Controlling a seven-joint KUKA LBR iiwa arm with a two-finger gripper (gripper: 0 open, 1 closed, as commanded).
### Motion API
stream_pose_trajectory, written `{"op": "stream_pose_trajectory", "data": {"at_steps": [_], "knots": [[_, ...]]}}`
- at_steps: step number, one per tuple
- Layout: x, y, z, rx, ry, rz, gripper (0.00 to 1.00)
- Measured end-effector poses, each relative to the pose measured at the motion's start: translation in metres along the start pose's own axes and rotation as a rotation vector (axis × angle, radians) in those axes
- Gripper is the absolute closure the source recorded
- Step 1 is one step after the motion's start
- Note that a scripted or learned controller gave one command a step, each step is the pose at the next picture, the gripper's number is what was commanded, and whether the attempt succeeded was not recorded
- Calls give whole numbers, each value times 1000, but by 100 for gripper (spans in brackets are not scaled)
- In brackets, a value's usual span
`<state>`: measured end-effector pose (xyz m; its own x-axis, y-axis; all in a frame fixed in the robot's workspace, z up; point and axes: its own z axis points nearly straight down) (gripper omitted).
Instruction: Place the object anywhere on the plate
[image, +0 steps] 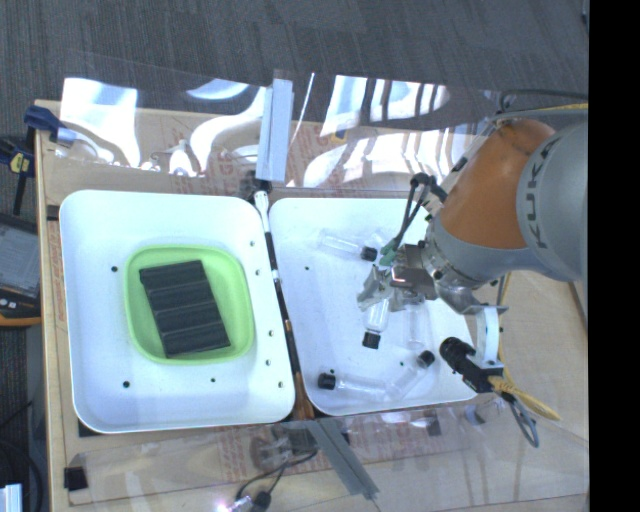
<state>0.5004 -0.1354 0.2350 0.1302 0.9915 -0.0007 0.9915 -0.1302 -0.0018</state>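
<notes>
vials (375, 318) lie loose in the right bin (300, 300), none yet on the green plate (235, 290) in the left bin, which carries a dark block (183, 307). tool (385, 285) hovers low above one vial; its grip cannot be told. whole transfer remains.

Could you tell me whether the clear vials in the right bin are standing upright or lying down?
Lying down: the vials rest on their sides on the right bin floor, black caps pointing sideways.
</notes>
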Motion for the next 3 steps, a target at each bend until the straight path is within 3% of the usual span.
{"op": "stream_pose_trajectory", "data": {"at_steps": [1, 2, 3], "knots": [[0, 0, 0, 0, 0, 0, 0], [-47, 27, 27, 2, 1, -46, 0], [-56, 101, 21, 1, 1, 61, 0]]}}
